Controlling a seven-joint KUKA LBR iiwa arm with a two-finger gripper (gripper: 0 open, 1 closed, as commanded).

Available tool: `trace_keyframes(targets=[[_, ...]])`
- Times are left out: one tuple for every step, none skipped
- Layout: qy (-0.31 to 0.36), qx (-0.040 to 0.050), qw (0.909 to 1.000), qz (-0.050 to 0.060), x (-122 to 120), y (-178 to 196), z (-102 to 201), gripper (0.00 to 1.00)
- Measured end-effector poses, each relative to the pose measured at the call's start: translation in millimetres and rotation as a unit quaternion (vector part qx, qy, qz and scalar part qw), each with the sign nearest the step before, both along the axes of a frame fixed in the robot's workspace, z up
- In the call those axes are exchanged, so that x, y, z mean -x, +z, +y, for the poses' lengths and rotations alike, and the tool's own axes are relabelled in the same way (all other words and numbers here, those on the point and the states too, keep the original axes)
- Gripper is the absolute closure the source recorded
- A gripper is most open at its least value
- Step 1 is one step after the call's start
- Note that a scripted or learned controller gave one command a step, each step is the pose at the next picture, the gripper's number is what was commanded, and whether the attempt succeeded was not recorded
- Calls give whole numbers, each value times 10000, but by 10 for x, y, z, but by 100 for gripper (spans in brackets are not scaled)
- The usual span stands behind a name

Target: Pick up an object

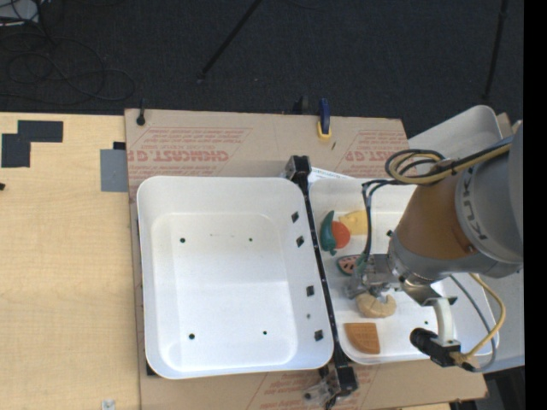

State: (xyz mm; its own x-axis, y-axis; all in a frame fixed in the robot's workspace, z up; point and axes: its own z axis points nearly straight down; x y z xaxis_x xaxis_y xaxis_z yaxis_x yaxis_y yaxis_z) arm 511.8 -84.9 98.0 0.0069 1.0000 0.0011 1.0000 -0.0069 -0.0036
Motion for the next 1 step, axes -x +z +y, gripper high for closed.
trace_keyframes(targets=[[81, -3, 9999, -77, -811, 957, 728, 100]])
